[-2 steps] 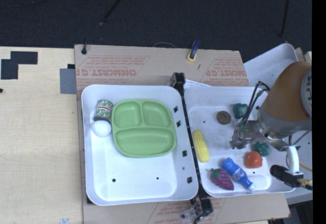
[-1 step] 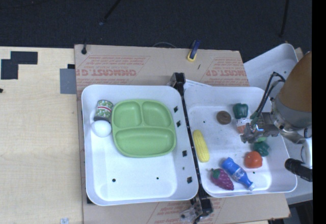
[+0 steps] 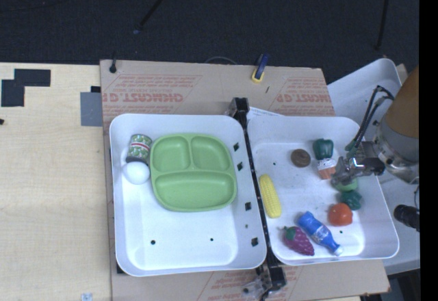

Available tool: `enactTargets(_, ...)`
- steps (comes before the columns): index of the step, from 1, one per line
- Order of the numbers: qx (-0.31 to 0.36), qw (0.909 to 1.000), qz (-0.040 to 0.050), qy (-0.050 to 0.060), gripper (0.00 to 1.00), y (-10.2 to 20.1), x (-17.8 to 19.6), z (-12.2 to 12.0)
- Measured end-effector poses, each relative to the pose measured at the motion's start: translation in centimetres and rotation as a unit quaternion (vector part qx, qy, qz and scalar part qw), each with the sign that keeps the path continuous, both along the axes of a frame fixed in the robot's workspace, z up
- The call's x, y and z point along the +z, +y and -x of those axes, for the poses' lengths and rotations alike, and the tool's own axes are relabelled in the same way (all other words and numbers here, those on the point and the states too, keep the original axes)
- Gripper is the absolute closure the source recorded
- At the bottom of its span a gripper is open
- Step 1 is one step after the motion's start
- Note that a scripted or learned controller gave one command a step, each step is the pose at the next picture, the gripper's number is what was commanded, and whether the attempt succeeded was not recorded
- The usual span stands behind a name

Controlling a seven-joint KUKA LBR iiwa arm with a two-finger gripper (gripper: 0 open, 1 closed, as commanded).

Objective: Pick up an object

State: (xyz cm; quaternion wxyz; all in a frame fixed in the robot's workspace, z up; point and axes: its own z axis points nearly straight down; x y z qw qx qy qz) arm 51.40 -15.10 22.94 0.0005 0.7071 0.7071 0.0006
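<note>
At the far left lies a pale wooden bench top with a smooth grain, and brown printed cardboard sits under the two bins. The left bin is shallow, glossy white plastic with rounded corners. In its upper left corner a small cylindrical can with a green and red label stands just above a smooth white ball, the two touching or nearly so. Beside them rests a lime-green plastic plate, rounded and divided into three compartments.

The right bin is the same white plastic and holds the graspable things. Near its left wall lies a yellow ear of corn with a bumpy surface. Below it sits a knobbly purple bunch of grapes, with a blue bottle with a white cap lying tilted just beside it. Higher up is a flat brown round piece, and to its right a dark green pepper-shaped toy. A small orange-pink block lies just left of the gripper. A glossy red tomato sits lower down, with a teal green piece between it and the gripper.

The metal gripper hangs low over the right side of this bin, directly above the teal green piece; how far its jaws stand apart, and whether they have hold of anything, I cannot tell.
</note>
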Motion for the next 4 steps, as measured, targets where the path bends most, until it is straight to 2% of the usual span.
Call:
enactTargets(1,0.002,1.0000,-0.0007,0.001,1.00,5.0,0.9,-2.2)
enactTargets(3,0.002,1.0000,-0.0007,0.002,1.00,15.4,0.0,-5.6)
enactTargets(4,0.001,1.0000,-0.0003,0.002,1.00,17.4,-0.6,-7.2)
